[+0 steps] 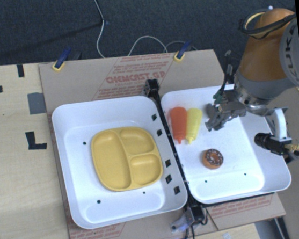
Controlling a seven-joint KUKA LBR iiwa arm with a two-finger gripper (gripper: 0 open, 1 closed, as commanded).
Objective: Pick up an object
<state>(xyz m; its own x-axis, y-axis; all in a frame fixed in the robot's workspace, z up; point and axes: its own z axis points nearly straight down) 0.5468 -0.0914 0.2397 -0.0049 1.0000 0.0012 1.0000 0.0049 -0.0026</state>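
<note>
In the right bin [265,183] lie an orange-red carrot-shaped toy [178,123] and a yellow toy [193,124], side by side against the left wall. A small chocolate doughnut [213,159] sits nearer the front. My gripper [214,120] hangs over the right bin, just right of the yellow toy and above the doughnut. Nothing shows between its fingers.
The left bin [69,126] holds a yellow divided plate [126,158]. A black divider strip [165,141] runs between the bins. Both bins rest on a cardboard sheet [133,75] with a white cable behind. The arm's orange band [267,42] stands at the right.
</note>
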